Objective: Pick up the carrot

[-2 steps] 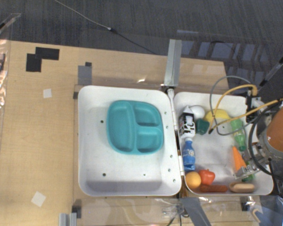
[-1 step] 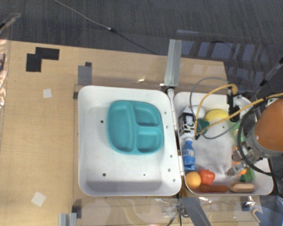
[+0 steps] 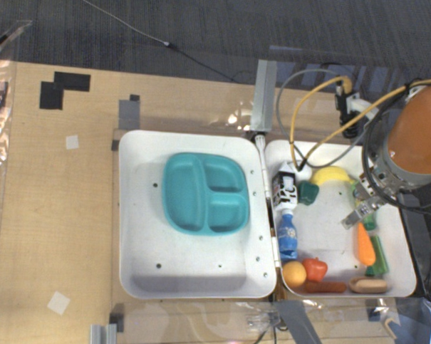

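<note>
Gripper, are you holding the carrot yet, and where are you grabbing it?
Nothing is held yet. The gripper hangs just above the top end of the carrot, which lies in the right bin.

Plastic bins on a pale wooden bench

Both white bins (image 3: 128,221) look like smooth, faintly glossy plastic; the teal divided plate (image 3: 204,193) is matt plastic, the bench (image 3: 49,217) is light wood with sheen, and the carrot (image 3: 365,245) looks smooth, like plastic.

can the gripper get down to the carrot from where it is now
Probably yes. The gripper hangs just above the carrot with nothing lying over it, though the green vegetable alongside and the bin wall crowd its right side.
</note>
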Robot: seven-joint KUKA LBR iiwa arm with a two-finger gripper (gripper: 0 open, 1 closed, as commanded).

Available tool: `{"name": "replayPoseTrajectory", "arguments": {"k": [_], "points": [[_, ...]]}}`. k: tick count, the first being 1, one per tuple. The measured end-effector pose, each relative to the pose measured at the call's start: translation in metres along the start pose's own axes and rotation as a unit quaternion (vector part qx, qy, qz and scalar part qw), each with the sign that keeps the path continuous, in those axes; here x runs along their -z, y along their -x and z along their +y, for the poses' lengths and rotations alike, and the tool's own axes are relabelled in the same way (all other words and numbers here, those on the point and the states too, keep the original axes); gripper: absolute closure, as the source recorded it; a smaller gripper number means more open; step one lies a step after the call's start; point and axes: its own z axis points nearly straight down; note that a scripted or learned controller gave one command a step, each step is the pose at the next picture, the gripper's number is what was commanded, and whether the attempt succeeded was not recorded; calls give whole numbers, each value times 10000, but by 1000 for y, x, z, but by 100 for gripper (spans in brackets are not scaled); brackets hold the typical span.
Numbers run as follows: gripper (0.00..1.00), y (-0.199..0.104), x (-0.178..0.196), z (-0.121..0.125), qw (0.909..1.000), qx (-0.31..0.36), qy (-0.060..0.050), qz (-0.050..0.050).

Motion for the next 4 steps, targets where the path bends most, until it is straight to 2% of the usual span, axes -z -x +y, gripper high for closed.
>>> {"name": "replayPoseTrajectory", "arguments": {"k": [1,2,3,4], "points": [[100,-14,-80,44,9716,2367,39,-50],[100,13,48,42,9145,4045,6,2],[100,-58,127,55,9131,4077,7,17],[100,-40,-9,82,9132,4074,27,-102]]}}
